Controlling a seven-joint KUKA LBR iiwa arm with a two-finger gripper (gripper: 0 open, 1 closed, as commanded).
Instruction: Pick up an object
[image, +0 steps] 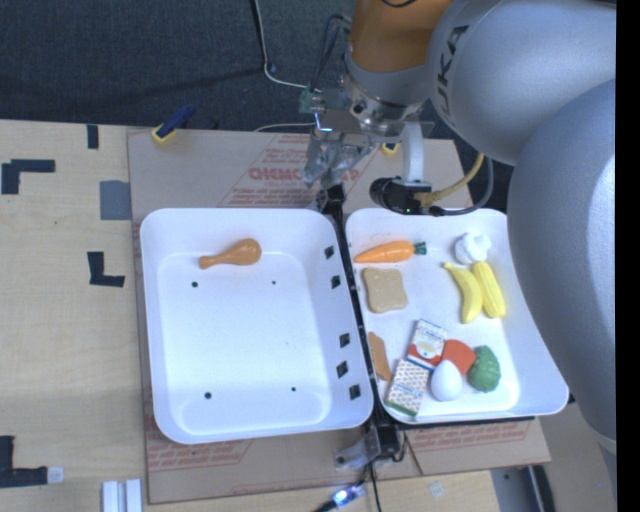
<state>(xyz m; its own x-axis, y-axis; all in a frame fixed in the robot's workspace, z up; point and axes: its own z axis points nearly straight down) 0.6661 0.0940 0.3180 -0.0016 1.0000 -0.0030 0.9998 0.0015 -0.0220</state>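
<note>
Bright, even light from above; the left bin (240, 330) glares white on its near floor. Shadows are soft. The arm (540, 90) at right looks blurred, and the picture is slightly grainy.

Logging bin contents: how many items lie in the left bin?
1: a tan plastic chicken drumstick at the far end of the shallow white left bin, lying flat and apart from the walls. Nothing else shows there.

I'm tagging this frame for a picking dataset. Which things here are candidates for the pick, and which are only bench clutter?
Job:
end effector
brown toy chicken drumstick
orange toy carrot
tan toast slice
yellow toy banana
white toy egg
green toy broccoli

Lying about:
blue-and-yellow clip
printed cardboard sheet
</note>
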